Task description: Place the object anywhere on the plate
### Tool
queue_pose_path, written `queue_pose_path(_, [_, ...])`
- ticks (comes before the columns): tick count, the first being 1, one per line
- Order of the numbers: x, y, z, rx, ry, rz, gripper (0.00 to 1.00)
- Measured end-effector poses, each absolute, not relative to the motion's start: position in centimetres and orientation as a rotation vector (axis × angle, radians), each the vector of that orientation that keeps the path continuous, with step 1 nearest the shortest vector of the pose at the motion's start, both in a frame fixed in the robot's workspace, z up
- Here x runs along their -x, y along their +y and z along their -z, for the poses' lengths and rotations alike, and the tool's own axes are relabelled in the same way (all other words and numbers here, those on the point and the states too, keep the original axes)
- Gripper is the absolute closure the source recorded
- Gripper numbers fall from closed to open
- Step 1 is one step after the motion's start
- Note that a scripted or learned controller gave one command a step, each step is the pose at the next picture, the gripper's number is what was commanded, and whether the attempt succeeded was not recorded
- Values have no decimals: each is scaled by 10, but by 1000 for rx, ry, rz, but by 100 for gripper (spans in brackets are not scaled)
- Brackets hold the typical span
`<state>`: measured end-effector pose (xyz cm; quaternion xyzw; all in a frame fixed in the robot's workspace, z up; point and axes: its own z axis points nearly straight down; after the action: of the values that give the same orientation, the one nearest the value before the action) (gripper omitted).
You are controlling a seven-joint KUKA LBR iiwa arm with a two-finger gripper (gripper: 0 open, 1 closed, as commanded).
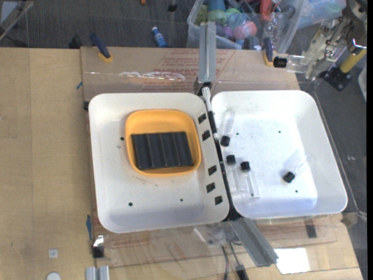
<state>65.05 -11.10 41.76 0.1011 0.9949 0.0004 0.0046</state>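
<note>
Claw sits at the view's upper right, past the far right corner of the right bin and above the bench, not over either bin. Whether it is wide or narrow I cannot tell, as clutter blurs it there. Nothing can be seen in its hold. Block, black and ridged, lies well apart from the claw, down and far to its left in the view. It rests flat on the orange plate in the left bin. Nearer the claw, below and left of it, clear vials with black caps lie scattered in the right bin. Left of the claw, a tub of toys stands beyond the bins.
</note>
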Motion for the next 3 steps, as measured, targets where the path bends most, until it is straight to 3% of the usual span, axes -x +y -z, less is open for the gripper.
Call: queue_pose_path(3, [-668, -210, -437, 873, 3007, 3, 100])
